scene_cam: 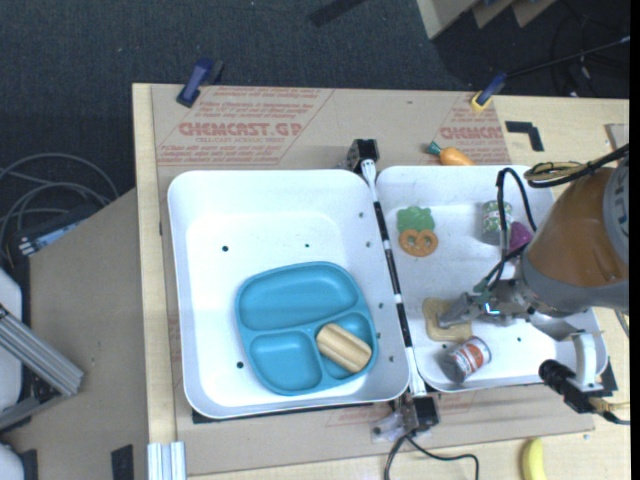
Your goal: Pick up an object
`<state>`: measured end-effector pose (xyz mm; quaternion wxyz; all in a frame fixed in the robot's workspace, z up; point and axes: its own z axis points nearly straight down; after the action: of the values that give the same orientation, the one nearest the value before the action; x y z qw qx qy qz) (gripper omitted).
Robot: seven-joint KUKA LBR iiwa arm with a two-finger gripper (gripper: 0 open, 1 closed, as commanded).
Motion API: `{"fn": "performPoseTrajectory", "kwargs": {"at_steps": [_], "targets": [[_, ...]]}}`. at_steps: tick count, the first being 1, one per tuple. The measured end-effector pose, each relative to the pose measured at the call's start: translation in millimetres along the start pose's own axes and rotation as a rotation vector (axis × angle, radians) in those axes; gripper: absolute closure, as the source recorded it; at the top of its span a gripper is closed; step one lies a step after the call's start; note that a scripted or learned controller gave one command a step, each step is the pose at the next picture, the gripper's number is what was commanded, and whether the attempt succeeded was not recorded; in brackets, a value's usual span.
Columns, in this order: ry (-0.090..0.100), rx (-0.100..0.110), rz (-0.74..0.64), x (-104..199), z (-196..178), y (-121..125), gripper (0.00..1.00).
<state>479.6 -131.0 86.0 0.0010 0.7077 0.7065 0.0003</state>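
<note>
My gripper (455, 315) reaches in from the right, low over the right bin (450, 183), its tip above a tan flat piece (436, 319). Just below it lies a small can (465, 358) with a red and white label, on its side. Further up the right bin are a green toy (415, 218) and an orange pretzel-shaped piece (418, 242). A grey-green item (492, 221) and a purple piece (519, 235) sit near the arm's cable. In the left bin (200, 268) a blue divided tray (285, 313) carries a tan bread roll (345, 347).
A small carrot-like object (452, 155) lies on the cardboard behind the right bin. A blue clamp (197, 80) and a yellow clamp (488, 90) grip the board's back edge. A yellow item (533, 459) lies at the bench front. A black cable (505, 218) loops over the right bin.
</note>
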Motion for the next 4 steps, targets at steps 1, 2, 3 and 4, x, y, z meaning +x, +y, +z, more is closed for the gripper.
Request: {"fn": "performPoseTrajectory", "kwargs": {"at_steps": [1, 2, 3, 4], "targets": [[0.002, -0.002, -0.001, 1.3, -10.0, 0.7, 1.00], [0.002, -0.001, -0.001, 1.4, -9.8, 0.5, 0.00], [0.000, -0.002, -0.002, 36.9, -0.5, 0.8, 0.00], [0.001, -0.002, -0.001, 36.9, -0.4, 0.7, 0.00]]}}
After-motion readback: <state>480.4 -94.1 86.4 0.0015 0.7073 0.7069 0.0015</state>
